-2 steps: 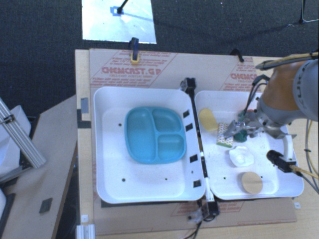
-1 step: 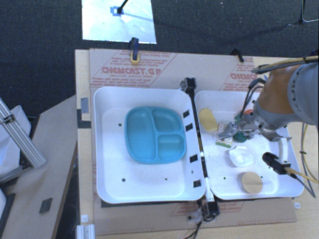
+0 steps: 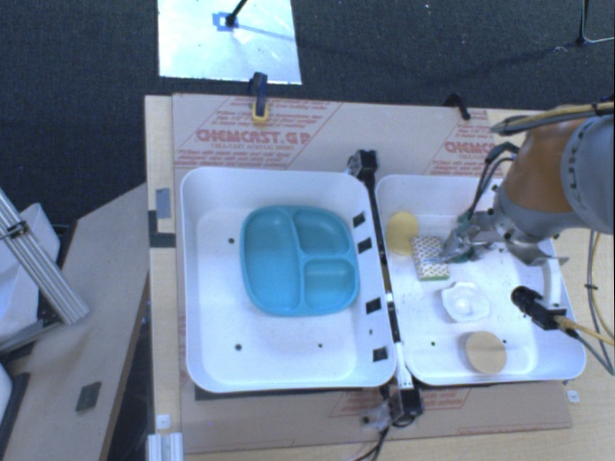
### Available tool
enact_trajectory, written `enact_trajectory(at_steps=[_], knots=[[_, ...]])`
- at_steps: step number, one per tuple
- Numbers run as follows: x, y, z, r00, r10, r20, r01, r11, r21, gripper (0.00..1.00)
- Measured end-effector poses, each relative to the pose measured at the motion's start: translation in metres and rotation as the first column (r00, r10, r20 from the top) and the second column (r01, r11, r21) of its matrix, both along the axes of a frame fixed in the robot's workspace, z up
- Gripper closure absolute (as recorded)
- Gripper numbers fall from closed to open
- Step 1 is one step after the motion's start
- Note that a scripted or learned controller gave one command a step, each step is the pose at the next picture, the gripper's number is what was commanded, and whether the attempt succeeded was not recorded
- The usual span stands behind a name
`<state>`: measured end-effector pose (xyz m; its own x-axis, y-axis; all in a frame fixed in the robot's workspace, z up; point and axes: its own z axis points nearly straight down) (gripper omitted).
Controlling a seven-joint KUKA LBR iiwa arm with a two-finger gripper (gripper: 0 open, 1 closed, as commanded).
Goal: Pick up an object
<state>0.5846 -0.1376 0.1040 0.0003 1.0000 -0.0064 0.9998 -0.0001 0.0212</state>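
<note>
My arm (image 3: 577, 176) is a thick, rounded grey tube with a broad orange band (image 3: 538, 166) wrapped around it just above the wrist. Below the band the casing turns a paler grey. Thin dark cables (image 3: 488, 176) loop along the outside of the wrist toward the gripper (image 3: 459, 245), which is a small cluster of dark and metallic parts, too small to resolve further.
</note>
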Motion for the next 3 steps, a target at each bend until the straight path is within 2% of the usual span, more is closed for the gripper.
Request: enact_trajectory(at_steps=[1, 3], knots=[[0.006, -0.002, 0.044, 1.000, 0.004, -0.016, -0.004, 1.000, 0.005, 1.00], [0.015, -0.011, 0.152, 1.000, 0.006, -0.013, -0.006, 1.000, 0.004, 1.00]])
